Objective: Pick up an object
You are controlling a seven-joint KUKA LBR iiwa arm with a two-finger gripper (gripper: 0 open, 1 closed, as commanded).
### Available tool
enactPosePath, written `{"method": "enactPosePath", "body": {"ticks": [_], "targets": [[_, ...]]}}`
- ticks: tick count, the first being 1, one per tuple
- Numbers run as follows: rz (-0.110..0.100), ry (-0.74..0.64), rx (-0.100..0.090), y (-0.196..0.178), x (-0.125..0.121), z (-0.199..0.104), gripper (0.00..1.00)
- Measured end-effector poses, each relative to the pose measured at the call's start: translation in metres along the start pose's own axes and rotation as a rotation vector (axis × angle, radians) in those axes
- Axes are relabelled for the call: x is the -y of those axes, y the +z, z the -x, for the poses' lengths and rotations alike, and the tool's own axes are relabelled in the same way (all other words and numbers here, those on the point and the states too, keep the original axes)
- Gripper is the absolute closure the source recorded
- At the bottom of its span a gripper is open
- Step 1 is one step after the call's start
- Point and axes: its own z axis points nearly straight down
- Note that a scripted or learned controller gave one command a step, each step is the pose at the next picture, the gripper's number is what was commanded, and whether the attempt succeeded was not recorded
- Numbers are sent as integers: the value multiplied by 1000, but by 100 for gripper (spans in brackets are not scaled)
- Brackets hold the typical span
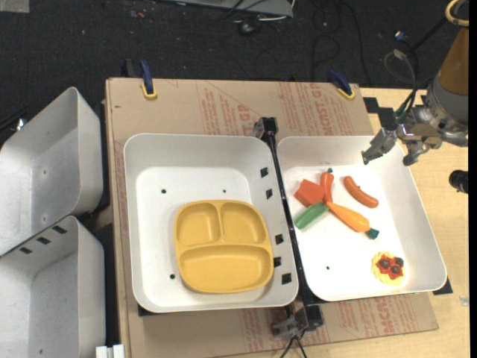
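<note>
Orange, red and green toy food sits bunched in the right bin (417, 200) on the table (223, 99): a sausage (361, 192), a carrot (350, 217), a red wedge (310, 193), a green pod (311, 215), a thin orange-red stick (327, 185). A small round pizza-like piece (388, 267) lies apart, near corner of the same bin. Left bin (141, 222) holds a yellow divided tray (223, 246).

Pincer (393, 147) hangs over the far right rim of the right bin, fingers spread — nothing between them. No object chosen yet, as far as I can judge.

Risks:
- Cluster items touch or overlap; a descent there could catch two at once, or push one aside so the fingers close on nothing.
- Sausage and carrot are rounded — likely to roll out of a pinch taken off-centre.
- Pincer is near the bin wall; dropping straight down could strike the rim.
- Pizza piece looks flat, hard to get fingers under.
</note>
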Motion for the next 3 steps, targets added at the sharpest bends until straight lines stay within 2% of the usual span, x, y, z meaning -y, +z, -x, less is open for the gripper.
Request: {"method": "enactPosePath", "body": {"ticks": [1, 3], "targets": [[11, -2, 2, -7, -2, 0, 0], [6, 0, 1, 88, 3, -11, 0]]}}
